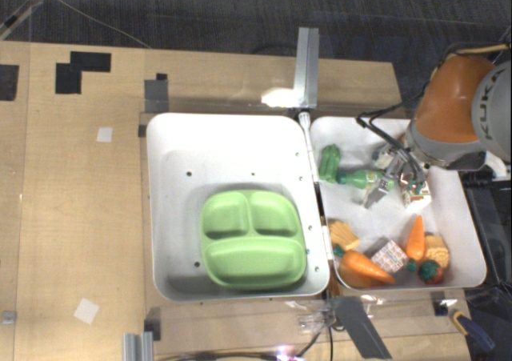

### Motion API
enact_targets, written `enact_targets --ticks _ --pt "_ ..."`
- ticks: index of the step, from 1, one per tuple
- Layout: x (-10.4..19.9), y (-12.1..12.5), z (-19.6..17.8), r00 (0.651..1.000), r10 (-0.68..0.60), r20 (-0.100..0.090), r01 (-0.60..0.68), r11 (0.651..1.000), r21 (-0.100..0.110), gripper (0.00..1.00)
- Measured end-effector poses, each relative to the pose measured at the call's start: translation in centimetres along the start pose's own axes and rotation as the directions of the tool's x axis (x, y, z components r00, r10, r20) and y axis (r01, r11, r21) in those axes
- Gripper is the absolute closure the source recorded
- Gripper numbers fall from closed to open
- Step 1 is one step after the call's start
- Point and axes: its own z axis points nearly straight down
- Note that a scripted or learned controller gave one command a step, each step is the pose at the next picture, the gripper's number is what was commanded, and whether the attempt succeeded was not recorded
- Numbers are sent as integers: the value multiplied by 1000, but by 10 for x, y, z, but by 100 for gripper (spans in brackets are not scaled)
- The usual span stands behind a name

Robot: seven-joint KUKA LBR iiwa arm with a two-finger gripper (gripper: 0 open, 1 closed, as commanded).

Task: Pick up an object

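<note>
Two shallow white bins are seen from above, set side by side on a pale wooden surface [72, 215]. The left bin [172, 159] holds a light green divided tray [253, 238] lying flat toward its near half, with three compartments showing. The right bin [464, 223] holds a scatter of toy foods. A dark green leafy vegetable [330, 164] lies near the bin's left wall, with a lighter green piece [358, 178] just beside it. Along the near edge, a large orange carrot [366, 268] lies tilted, a yellowish ridged item [344, 233] sits just above it, and a small patterned box [390, 254] rests beside the carrot. A second, smaller carrot [415, 238] stands more upright to the right, next to a yellow corn-like piece [437, 250] and a small dark green and red item [431, 271]. The grey arm with its orange band [452, 103] is seen reaching in from the right over the far part of the right bin. The claw [388, 182] is held low in the middle of that bin, close to the lighter green piece, with its metal fingers [374, 195] slightly spread and nothing seen pinched between them. All the toy foods lie on the bin floor.
</note>
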Motion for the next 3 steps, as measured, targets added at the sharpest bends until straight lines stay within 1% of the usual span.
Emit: enact_targets --ticks 1,2,3 --pt "49 -12 -2 1000 27 3 -27 1000 1 0" --pt "45 -10 -14 1000 21 15 -21 1000 -1 100" --pt "14 -16 -73 959 -284 -5 284 959 1 100"
